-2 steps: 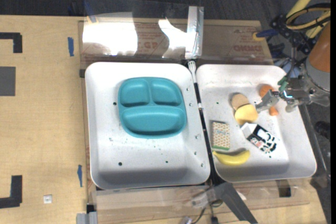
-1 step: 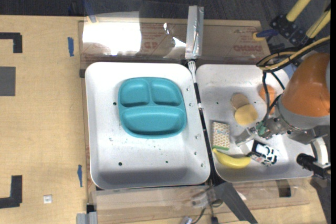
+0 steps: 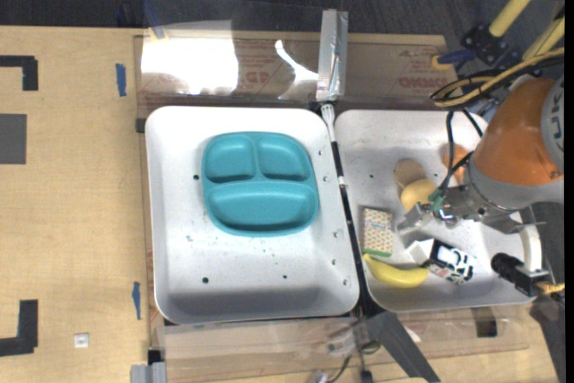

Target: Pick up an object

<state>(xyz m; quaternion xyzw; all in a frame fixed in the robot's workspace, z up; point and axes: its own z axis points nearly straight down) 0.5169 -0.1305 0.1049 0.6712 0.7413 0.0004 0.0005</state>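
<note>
My gripper [image 3: 414, 227] is low in the right bin [image 3: 368, 139], reaching in from the right under the grey wrist and its orange band [image 3: 516, 143]. It hangs among several objects. A yellowish round fruit [image 3: 414, 191] lies just above it, with a tan lump [image 3: 408, 169] behind that. A patterned packet [image 3: 378, 231] lies to its left. A banana [image 3: 396, 273] lies below it along the front wall. A black-and-white toy [image 3: 451, 263] sits to its lower right. An orange piece [image 3: 456, 159] peeks out beside the wrist.
The left bin [image 3: 170, 193] holds a teal divided plate [image 3: 258, 183]. A clear plastic sheet and a taped post [image 3: 332, 49] stand behind the bins. Yellow and black cables [image 3: 484, 76] trail at the upper right. A black fitting [image 3: 511, 269] juts over the right bin's front corner.
</note>
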